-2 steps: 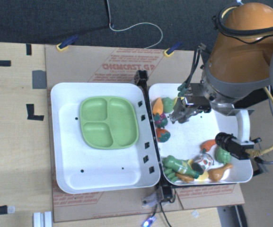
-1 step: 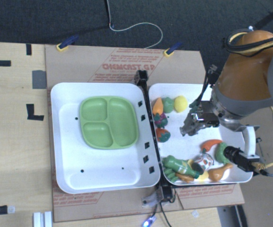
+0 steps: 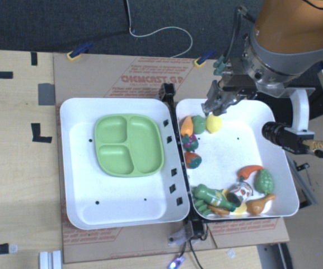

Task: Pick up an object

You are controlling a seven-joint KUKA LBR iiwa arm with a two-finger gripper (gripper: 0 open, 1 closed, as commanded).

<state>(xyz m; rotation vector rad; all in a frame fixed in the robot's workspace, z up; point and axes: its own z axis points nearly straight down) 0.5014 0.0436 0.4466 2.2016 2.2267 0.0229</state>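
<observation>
Since gripper (image 3: 214,110) hangs right of frame centre, touching lemon (image 3: 213,123), jaw state unclear: round lemon could roll aside, grasp missing.

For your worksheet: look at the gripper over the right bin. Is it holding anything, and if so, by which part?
It cannot be told. The gripper hangs just above the yellow toy in the right bin, and their contact is not clear.
</observation>
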